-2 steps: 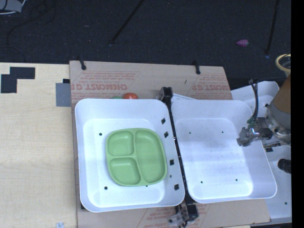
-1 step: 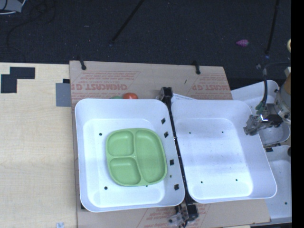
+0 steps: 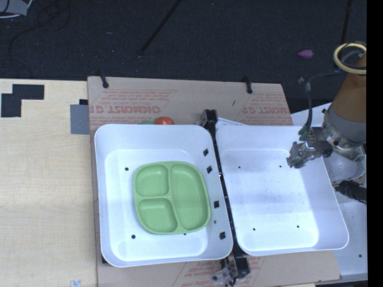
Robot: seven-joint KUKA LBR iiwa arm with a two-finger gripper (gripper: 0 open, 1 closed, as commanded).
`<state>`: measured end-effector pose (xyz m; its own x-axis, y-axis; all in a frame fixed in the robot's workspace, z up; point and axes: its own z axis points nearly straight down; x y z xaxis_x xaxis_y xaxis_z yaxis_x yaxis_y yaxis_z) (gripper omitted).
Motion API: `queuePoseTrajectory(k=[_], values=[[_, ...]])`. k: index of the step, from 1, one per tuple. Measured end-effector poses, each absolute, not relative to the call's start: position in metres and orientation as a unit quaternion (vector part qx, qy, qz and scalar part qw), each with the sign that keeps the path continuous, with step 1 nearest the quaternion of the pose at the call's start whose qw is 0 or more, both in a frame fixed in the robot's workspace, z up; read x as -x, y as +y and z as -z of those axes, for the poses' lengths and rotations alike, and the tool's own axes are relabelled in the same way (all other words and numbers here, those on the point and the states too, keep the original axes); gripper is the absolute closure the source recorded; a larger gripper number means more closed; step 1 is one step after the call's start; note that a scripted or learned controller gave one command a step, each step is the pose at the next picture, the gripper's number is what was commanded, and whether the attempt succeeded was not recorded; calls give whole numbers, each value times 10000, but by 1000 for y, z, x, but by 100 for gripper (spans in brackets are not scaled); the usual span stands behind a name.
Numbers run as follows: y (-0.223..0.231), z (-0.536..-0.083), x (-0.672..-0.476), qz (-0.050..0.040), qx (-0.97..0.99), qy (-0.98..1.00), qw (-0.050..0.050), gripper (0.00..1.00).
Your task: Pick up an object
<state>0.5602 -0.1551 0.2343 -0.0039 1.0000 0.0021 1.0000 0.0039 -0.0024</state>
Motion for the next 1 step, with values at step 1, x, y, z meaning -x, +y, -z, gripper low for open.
queuePoseTrajectory(k=[1], values=[[-96,-231,-554,-6,7056,-7086,24,100]])
